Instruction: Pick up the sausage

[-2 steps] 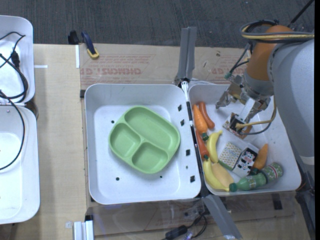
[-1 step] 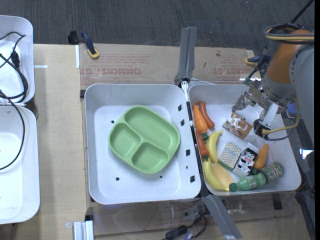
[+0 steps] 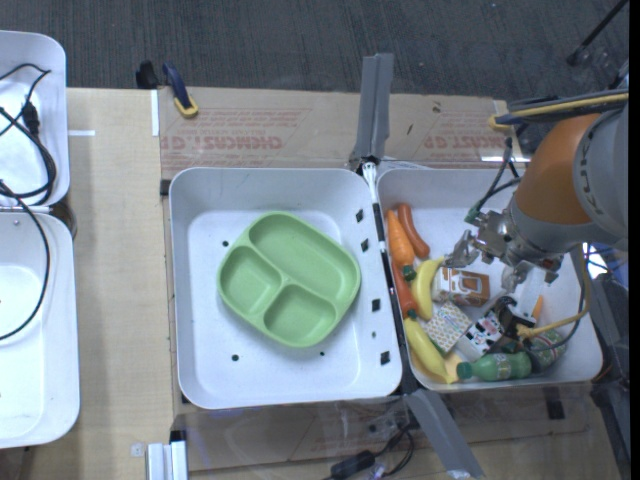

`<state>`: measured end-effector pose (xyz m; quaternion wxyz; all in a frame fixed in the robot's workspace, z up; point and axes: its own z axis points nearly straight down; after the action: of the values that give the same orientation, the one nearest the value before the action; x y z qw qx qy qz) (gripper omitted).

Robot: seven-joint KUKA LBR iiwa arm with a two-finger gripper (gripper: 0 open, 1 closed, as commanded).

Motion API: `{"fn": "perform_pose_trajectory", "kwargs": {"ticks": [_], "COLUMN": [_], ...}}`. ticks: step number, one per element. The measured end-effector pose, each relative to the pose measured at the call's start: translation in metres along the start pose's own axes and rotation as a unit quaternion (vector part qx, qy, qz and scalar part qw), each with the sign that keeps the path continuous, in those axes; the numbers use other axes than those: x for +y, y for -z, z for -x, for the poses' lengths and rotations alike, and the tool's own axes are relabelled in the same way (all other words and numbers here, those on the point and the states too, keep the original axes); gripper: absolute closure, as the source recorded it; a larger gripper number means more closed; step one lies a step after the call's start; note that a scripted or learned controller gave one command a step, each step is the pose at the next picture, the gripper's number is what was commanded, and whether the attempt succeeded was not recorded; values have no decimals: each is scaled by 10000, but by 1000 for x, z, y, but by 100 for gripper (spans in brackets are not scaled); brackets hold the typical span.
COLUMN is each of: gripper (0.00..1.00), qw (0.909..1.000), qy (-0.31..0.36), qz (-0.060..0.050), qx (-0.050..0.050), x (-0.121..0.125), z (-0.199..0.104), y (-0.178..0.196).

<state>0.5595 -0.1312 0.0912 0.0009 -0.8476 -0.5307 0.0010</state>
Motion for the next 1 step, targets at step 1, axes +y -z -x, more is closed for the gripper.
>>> {"fn": "perform_pose_trajectory", "kwargs": {"ticks": [1], "gripper": [100], "qw": [10000], "qy": [-29], "qz": [-3], "qx": [-2], "x": [1], "z": [2], "y": [9]}}
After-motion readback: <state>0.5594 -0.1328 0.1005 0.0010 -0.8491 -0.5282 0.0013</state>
